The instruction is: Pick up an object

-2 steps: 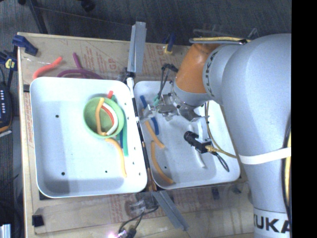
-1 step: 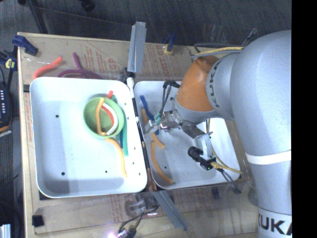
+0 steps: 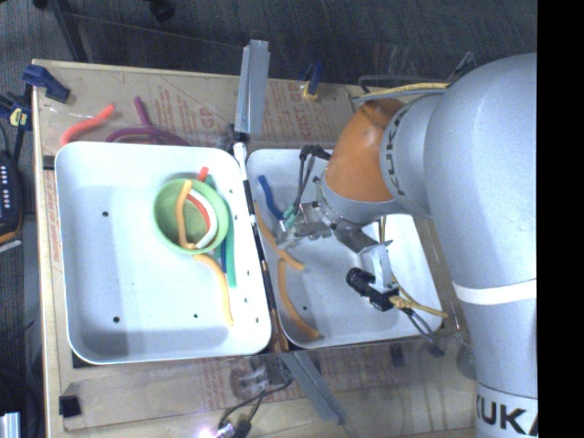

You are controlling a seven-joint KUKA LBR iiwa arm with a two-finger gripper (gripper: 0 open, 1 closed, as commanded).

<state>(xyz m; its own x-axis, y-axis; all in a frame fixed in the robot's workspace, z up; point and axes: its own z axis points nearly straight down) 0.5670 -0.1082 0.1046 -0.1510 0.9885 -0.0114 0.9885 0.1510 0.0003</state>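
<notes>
Over the right bin (image 3: 415, 331), your grey arm (image 3: 474, 153) reached in from the right, its orange band (image 3: 360, 167) sitting above the wrist and the gripper (image 3: 294, 229) lowered near the bin's left wall. You could not tell from this slant whether the gripper was apart or together (the wrist hardware crowded the view), and nothing could be seen caught in it. Beside the gripper lay a blue strip (image 3: 268, 194) toward the bin's far-left corner, and an orange strip (image 3: 290, 310) ran down the left side and curved along the near wall. A short orange piece (image 3: 290, 261) lay just below the gripper. A black fitting (image 3: 363, 285) with yellow wiring hung from the wrist over the middle of the bin.

Your left bin (image 3: 100, 272) held a green bowl (image 3: 175, 215), tipped so its mouth faced the camera, with orange and red strips looped across it. A green strip (image 3: 229, 254) and a long orange strip (image 3: 222, 290) trailed from the bowl toward the near wall. Beyond the left bin, on the bench (image 3: 182, 94), rested a red piece (image 3: 88, 123) and a purple hose (image 3: 146, 133).
</notes>
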